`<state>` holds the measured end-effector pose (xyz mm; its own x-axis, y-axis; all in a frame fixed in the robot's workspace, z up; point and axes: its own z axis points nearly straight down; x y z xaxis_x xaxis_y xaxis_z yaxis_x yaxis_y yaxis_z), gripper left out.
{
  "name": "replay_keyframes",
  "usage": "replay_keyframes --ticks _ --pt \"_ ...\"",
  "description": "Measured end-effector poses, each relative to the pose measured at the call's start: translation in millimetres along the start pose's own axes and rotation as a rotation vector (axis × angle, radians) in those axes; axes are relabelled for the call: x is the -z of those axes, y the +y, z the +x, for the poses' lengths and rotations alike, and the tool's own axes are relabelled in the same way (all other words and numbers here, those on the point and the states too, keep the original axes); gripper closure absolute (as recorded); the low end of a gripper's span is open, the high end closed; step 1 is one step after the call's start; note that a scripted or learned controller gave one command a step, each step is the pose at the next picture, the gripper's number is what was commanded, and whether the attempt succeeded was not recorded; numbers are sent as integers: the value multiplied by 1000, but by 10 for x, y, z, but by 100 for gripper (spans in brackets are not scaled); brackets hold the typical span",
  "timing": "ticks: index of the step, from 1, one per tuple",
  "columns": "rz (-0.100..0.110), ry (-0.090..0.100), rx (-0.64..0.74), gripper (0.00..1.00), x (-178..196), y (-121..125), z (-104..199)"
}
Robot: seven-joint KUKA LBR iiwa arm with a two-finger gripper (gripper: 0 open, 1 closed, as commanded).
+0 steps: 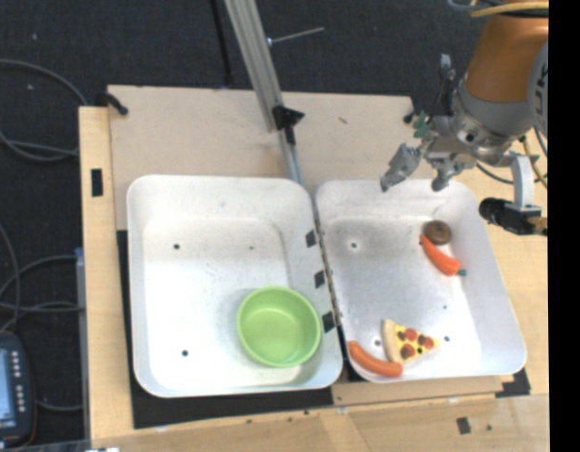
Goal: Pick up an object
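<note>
My gripper (418,175) hangs open above the far edge of the right bin (365,281), with nothing between its two fingers. An orange carrot (442,255) lies in the right part of that bin, with a small brown round piece (438,232) touching its far end. Near the front edge of the bin rest a pizza slice toy (406,341) and, just left of it, an orange-red sausage (374,360). In the left bin (177,252) a green bowl (279,325) sits at the front right corner.
A slanted aluminium pole (260,59) rises behind the seam between the bins. A black fitting (508,214) sticks out by the right bin's far right corner. Cables run over the dark floor at left, beside a small screen device (8,389).
</note>
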<state>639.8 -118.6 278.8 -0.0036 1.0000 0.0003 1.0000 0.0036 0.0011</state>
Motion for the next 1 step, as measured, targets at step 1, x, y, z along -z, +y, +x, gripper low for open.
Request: replay_keyframes --ticks 1 --pt "0 0 0 0 0 0 0"
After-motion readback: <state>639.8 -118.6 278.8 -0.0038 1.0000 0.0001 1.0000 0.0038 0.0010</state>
